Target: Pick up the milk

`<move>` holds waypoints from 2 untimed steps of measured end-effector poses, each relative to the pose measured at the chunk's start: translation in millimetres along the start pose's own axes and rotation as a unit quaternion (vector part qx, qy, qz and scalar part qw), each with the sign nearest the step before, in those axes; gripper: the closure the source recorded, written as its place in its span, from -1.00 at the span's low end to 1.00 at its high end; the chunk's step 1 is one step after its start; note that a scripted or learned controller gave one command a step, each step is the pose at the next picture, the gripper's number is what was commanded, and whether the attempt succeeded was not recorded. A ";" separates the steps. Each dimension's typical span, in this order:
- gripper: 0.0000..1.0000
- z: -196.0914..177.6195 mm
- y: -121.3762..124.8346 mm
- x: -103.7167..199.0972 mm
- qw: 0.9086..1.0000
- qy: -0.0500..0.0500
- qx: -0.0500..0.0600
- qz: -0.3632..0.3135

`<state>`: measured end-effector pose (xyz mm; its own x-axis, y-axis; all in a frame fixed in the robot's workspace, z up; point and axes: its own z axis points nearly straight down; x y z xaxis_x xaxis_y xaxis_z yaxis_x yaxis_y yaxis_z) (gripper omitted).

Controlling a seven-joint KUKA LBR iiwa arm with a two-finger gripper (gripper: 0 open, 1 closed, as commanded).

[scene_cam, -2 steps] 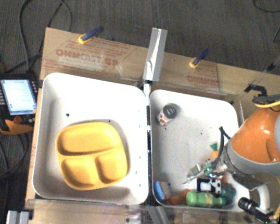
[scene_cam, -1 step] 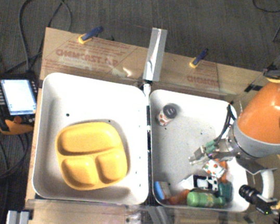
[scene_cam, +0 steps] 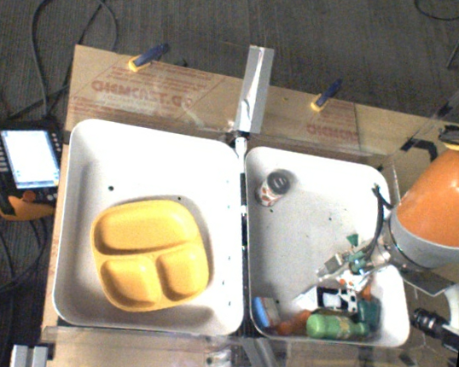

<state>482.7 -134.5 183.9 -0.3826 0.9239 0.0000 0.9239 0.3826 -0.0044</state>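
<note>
At the bottom of the view, nearest to the camera, several small things lie together in the right bin (scene_cam: 318,171), in its corner at about 5 o'clock. There is a green bottle (scene_cam: 336,327) lying on its side along the near wall, an orange piece (scene_cam: 291,321) just left of it, and a blue object (scene_cam: 262,312) at the wall, still more to the left. The milk (scene_cam: 339,300), a small carton with black and white patches, is touching the upper side of the green bottle, at about 12 o'clock from it. The gripper (scene_cam: 357,261) is just above the milk, at about 1 o'clock from it, with the grey and orange arm (scene_cam: 438,203) going from there toward 2 o'clock and out over the right wall of the bin. Whether the fingers are apart or together I cannot tell, because the metal parts are small and mixed together in the view, and I see nothing between them. In the left bin (scene_cam: 97,149) a yellow tray (scene_cam: 152,252) with three compartments lies at the near side, a little turned. Farther, in the right bin at about 11 o'clock, a small round can (scene_cam: 275,185) stands near the wall between the two bins. Beyond the bins a brown cardboard sheet (scene_cam: 166,95) is fixed with clamps, and at 9 o'clock, on the dark floor, a tablet (scene_cam: 26,157) with a bright screen lies.
</note>
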 end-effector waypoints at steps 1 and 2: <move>1.00 -109.5 -8.7 -23.4 1.000 -0.002 -0.002 0.008; 1.00 -22.9 -33.4 -82.9 0.997 -0.001 -0.001 -0.082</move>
<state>483.6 -223.8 207.0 -0.5281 0.8492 -0.0007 0.8492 0.5281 -0.0021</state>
